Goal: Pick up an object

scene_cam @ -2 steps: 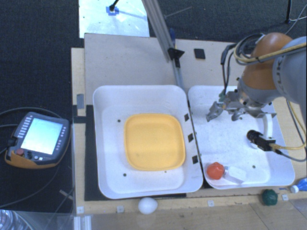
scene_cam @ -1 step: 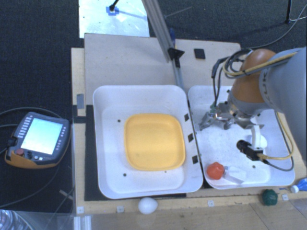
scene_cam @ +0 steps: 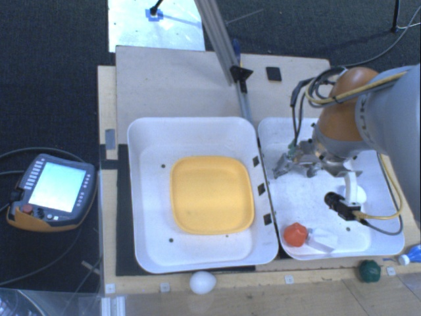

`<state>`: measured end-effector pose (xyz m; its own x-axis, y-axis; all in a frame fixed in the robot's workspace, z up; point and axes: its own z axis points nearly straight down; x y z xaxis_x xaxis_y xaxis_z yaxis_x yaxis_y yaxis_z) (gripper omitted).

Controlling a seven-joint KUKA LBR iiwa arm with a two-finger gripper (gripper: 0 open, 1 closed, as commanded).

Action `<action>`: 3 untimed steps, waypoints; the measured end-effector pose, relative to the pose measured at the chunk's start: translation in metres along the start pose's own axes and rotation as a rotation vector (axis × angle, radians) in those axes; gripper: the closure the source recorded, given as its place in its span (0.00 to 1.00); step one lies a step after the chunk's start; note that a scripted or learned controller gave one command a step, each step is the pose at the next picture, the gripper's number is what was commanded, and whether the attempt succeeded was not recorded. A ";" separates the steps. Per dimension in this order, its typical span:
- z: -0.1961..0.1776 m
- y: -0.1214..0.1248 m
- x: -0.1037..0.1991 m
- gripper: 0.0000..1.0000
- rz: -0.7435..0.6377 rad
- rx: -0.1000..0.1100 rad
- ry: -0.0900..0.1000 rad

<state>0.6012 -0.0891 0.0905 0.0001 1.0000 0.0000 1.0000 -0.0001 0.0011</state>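
Observation:
A yellow square plate [scene_cam: 212, 193] lies flat in the left bin [scene_cam: 151, 242]. In the right bin [scene_cam: 388, 242], an orange-red round object [scene_cam: 295, 234] rests near the front edge, with a clear plastic piece [scene_cam: 322, 241] touching its right side. My gripper [scene_cam: 288, 164] hangs low over the left part of the right bin, close to the divide between the bins and well behind the orange object. Nothing shows in its grasp. The grey arm with its orange band [scene_cam: 345, 110] covers the back right of that bin.
A white egg-shaped object [scene_cam: 202, 282], a green ball [scene_cam: 370, 270] and a blue-tipped item [scene_cam: 411, 256] lie on the bench outside the bins' front edge. A teach pendant [scene_cam: 49, 191] sits on the floor at left. A metal pole [scene_cam: 220, 31] slants in behind the bins.

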 end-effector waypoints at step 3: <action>-0.116 0.013 0.006 1.00 -0.001 -0.003 0.000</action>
<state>0.6139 -0.0832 0.2062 -0.0010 1.0000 -0.0002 1.0000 0.0010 0.0046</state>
